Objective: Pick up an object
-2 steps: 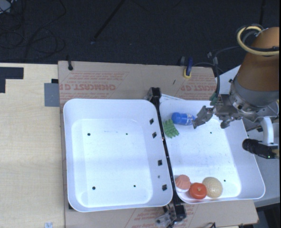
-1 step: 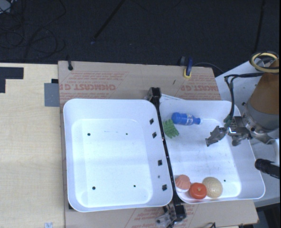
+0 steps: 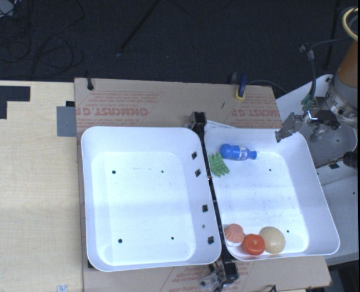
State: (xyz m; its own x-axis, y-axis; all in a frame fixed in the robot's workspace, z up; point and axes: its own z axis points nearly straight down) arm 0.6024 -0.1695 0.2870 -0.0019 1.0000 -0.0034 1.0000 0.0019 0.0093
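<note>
Three small round things sit together at the near edge of the right bin (image 3: 323, 224): a pinkish one (image 3: 233, 232), a red one (image 3: 253, 244) with a dark spot on top, and a pale tan ball (image 3: 273, 238). Red and tan touch; the pink one lies just beside the red. What each of them is cannot be made out at this size.

Farther back in the same bin, close to the divider, a blue bottle (image 3: 237, 152) lies on its side with its lighter cap end pointing right. Just below and left of it is a small green leafy item (image 3: 218, 164), its shape blurred.

Beside it, the left bin (image 3: 89, 163) shows a few dark dots on its floor.

At the right edge the arm (image 3: 348, 72) is cut off by the frame, its orange band partly visible. Its gripper (image 3: 287, 128) sits at the far right corner of the right bin, well apart from every object; whether it is open or closed cannot be told.
</note>
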